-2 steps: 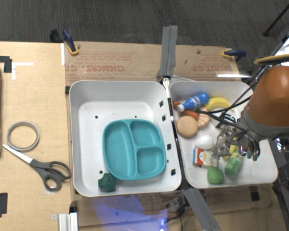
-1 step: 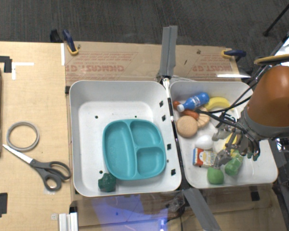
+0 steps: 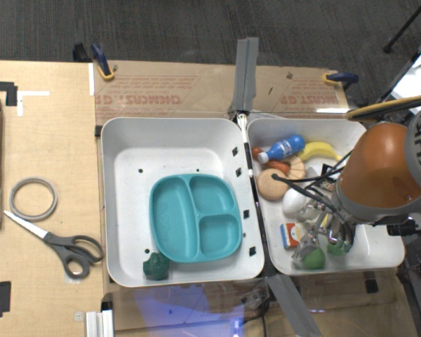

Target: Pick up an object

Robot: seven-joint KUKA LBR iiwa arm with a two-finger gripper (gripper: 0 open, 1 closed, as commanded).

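Note:
My gripper (image 3: 321, 236) is low in the right bin (image 3: 379, 257), under the orange band of the arm (image 3: 379, 166). It hangs just above a green round object (image 3: 311, 259) and beside a small red, white and blue box (image 3: 290, 235). Behind it lie a white egg-like object (image 3: 293, 201), a tan round piece (image 3: 270, 185), a blue bottle (image 3: 285, 147) and a yellow banana (image 3: 319, 150). The arm hides the right part of this bin.
The left bin (image 3: 123, 188) holds a teal divided plate (image 3: 195, 217) and a dark green lump (image 3: 155, 266) at its front. On the bench to the left lie scissors (image 3: 59, 246) and a tape ring (image 3: 33, 197).

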